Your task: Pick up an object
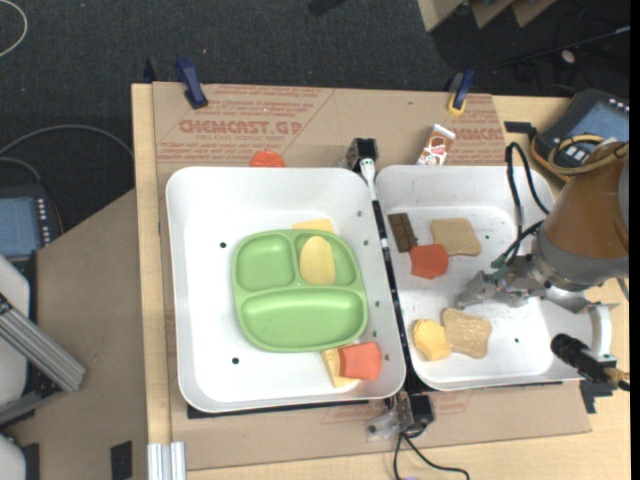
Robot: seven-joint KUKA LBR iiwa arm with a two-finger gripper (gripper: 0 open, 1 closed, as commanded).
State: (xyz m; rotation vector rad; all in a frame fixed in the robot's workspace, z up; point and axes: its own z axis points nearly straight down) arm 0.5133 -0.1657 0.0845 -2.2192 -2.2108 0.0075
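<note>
The metal two-finger pincer (pixel 478 290) hangs low, fingers spread and gripping nothing, just above the tan toast-shaped toy slice (pixel 467 332), apparently its target.

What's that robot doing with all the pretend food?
The arm reaches into the right bin, and its gripper hovers low among toy food: two toast pieces, a red block, a brown bar and a yellow piece. It holds nothing yet. In the left bin sits a green tray with a yellow piece in one compartment, and an orange block lies beside the tray.
</note>
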